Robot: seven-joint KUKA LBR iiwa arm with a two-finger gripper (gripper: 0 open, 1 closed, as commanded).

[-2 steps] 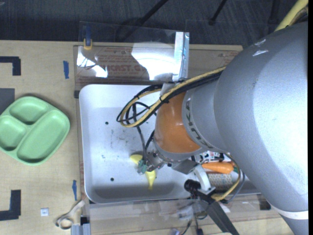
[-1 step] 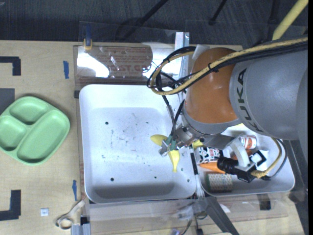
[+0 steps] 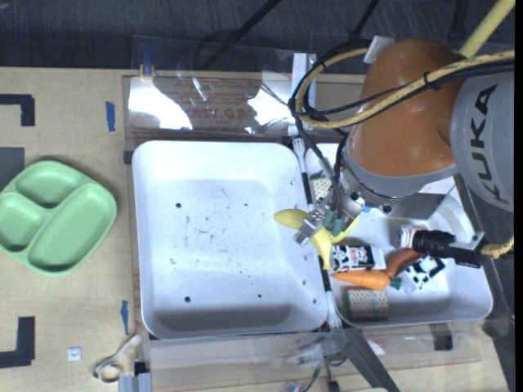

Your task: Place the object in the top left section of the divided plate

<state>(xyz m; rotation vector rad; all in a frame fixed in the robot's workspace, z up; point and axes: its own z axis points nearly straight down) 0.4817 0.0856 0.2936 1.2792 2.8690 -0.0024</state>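
Hovering hand [image 3: 315, 223] at the bins' shared wall, fingers pinching yellow banana [image 3: 306, 229] | carrot [image 3: 364, 279] in right bin | green divided plate [image 3: 54, 216] on worktop, far left

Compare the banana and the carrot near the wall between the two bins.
The banana is yellow and curved; the carrot is orange and nearly straight, tapering leftward. The banana lies across the wall between the two white bins, right at the hand; the carrot lies inside the right-hand bin, apart from the hand. The banana runs diagonally; the carrot lies almost level in the view. Both are long, slim food items.
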